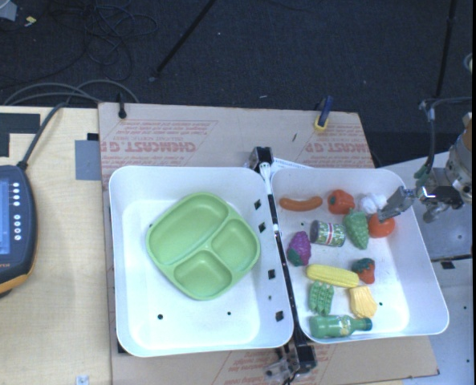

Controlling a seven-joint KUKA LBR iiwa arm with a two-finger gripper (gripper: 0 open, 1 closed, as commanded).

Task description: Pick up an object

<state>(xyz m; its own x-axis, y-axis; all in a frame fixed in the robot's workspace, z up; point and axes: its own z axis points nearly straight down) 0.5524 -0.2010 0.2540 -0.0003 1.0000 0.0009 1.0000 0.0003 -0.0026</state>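
The right bin [430, 295] holds several toy foods: a sausage [300, 203], a red pepper [341, 201], a small white piece [368, 204], an orange-red tomato [382, 228], a green-labelled can [327, 233], a green leafy vegetable [356, 229], a purple eggplant [299, 249], a corn cob [332, 275], a red radish [364, 269], a green ridged vegetable [320, 297], a yellow piece [362, 301] and a green bottle [339, 325]. My gripper [396, 204] reaches in from the right and hangs over the bin's upper right corner, just above the tomato and beside the white piece. Nothing visibly sits in it.
A green divided plate [203, 245] lies in the left bin [133, 295]. A pendant with a screen [1, 219] rests on the bench at the far left. A blue and yellow clamp [323, 113] sits on the cardboard behind the bins.
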